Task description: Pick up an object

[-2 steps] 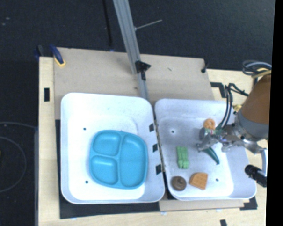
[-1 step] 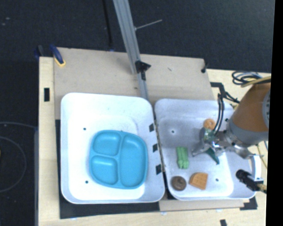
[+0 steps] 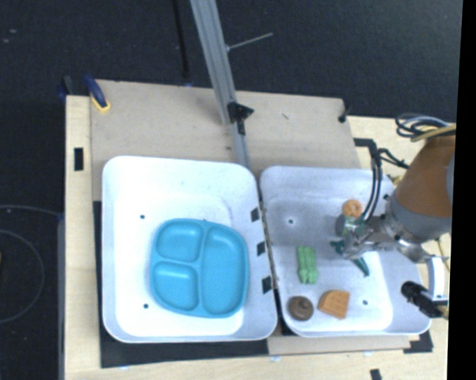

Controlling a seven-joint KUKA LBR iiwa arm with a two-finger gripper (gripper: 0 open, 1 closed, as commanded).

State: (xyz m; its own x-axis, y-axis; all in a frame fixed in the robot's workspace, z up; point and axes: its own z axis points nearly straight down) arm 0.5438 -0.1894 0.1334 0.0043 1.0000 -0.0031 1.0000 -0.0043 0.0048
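Two white bins on the bench, side by side. The left bin (image 3: pixel 126 220) has just one thing in it: a blue divided plate (image 3: pixel 199 267) with three compartments, sitting low and toward the middle-right of the bin. There's bare white floor all around it, widest along the top and the left wall, while the plate's lower edge runs pretty close to the bin's bottom rim.

The right bin (image 3: pixel 301 188) has four loose items, one of each. A green ridged block (image 3: pixel 306 264) lies roughly in the middle. Below it, near the bottom rim, is a round brown disc (image 3: pixel 300 308), and just right of that an orange wedge-shaped piece (image 3: pixel 335 303); those two are near each other but not touching. Up higher, a small orange ball (image 3: pixel 351 207) sits right next to the arm's tooling.

The gripper (image 3: pixel 353 249) comes in from the right, low over the bin's right half, between the orange ball above and the orange wedge below, and just right of the green block. Can't tell if the fingers are spread or pressed together, it's too small and cluttered there, and I don't see anything clearly pinched. The upper-left part of this bin is open floor, as is the lower-right corner.
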